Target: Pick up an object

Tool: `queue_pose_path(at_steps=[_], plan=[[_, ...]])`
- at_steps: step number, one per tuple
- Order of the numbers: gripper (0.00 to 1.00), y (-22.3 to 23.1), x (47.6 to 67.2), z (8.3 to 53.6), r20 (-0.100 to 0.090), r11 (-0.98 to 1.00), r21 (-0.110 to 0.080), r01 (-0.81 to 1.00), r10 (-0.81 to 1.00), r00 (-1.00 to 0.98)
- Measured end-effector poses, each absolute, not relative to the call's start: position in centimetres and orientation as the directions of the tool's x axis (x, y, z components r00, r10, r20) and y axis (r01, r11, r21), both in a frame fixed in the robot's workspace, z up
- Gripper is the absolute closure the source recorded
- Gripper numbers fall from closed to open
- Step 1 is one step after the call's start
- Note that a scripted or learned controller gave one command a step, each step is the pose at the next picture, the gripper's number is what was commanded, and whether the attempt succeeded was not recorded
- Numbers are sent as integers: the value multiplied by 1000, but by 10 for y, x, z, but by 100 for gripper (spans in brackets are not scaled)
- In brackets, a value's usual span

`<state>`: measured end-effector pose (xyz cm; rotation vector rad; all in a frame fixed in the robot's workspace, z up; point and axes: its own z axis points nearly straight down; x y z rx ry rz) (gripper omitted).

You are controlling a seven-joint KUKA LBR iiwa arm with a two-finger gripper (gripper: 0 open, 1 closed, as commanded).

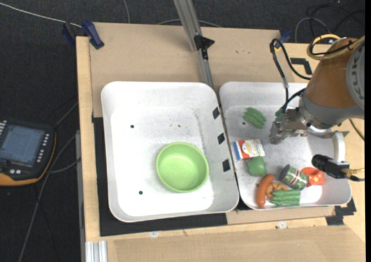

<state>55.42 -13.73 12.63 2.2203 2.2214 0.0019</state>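
Note:
My gripper [277, 134] hangs low over the middle of the right bin [272, 94], just right of a ridged green vegetable [254, 117] and above-right of a small red, white and blue carton [249, 149]. Nothing shows between its tips. A round green fruit [256, 167] lies just below the carton. Along the bin's front edge lie a sausage [264, 188], green beans [287, 197], a green-labelled can [294, 177] and a red piece [313, 177].
A light green bowl [182, 166] sits in the left bin [145, 104], toward its front. A metal pole [186, 8] slants down from the top to the divide between the bins. The arm's orange and grey wrist [333, 90] overhangs the right bin's right side.

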Motion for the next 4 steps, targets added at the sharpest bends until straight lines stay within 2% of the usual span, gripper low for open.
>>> queue_pose_path(at_steps=[1, 2, 4], plan=[[100, -135, 549, 187, -1, 1, 6, 1000, 1000, -1], [100, -135, 550, 219, 0, 0, 3, 1000, 1000, 0], [100, -27, 536, 226, 1, 5, 0, 1000, 1000, -5]])
